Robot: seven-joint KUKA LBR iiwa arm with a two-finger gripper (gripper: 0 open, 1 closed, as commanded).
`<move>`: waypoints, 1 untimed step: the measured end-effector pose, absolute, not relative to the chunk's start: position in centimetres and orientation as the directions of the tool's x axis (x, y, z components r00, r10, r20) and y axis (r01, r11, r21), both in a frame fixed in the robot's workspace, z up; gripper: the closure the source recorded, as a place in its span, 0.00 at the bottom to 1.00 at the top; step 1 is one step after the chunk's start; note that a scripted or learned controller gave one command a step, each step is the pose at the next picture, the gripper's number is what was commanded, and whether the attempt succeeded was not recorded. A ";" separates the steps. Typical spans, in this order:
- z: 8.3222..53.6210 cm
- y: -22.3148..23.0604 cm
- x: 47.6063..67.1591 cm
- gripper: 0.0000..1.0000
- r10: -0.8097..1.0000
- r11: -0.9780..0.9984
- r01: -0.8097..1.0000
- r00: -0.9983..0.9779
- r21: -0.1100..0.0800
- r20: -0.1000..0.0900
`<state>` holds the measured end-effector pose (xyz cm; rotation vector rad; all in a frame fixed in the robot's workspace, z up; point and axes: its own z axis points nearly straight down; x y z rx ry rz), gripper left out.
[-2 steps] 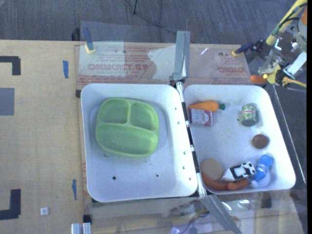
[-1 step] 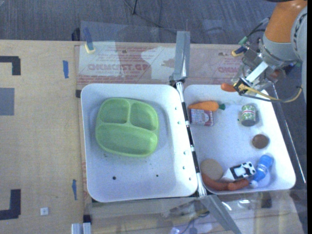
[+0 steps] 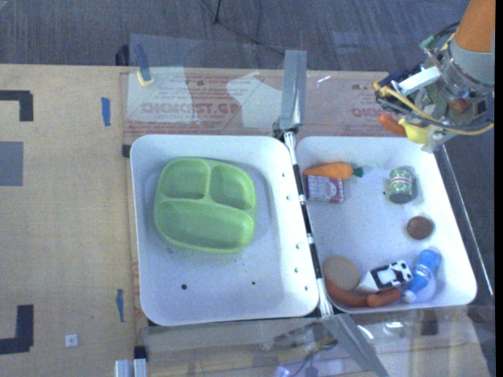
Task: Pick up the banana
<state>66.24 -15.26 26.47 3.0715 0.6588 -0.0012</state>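
- Camera view from above: two white bins are seen side by side on the table (image 3: 63, 210), the left bin (image 3: 157, 305) and the right bin (image 3: 456, 250) touching along their inner rims.
- The arm (image 3: 479, 22) is seen at the upper right, with its orange band at the frame's top edge.
- The pincer (image 3: 415, 115) is placed over the far right corner of the right bin, among yellow cables; whether it is wide or narrow cannot be told.
- A yellow piece taken to be the banana (image 3: 418, 132) is seen just under the pincer, at the far rim of the right bin. Whether it is gripped cannot be told.
- A green divided plate (image 3: 204, 206) is laid in the left bin, toward its far left part.
- In the right bin, a carrot (image 3: 330, 170) is laid near the far inner corner, with a small red carton (image 3: 324, 188) touching it on the near side.
- A small can (image 3: 400, 185) is stood well apart from the carton, and a brown disc (image 3: 420, 228) is laid nearer the camera.
- Along the near rim, a tan round piece (image 3: 342, 272), a red sausage (image 3: 365, 297), a black-and-white toy (image 3: 391, 274) and a blue bottle (image 3: 424, 269) are clustered closely.
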 end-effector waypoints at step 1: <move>23.1 -9.9 63.3 1.00 0.291 -0.957 0.291 0.957 -0.004 -0.004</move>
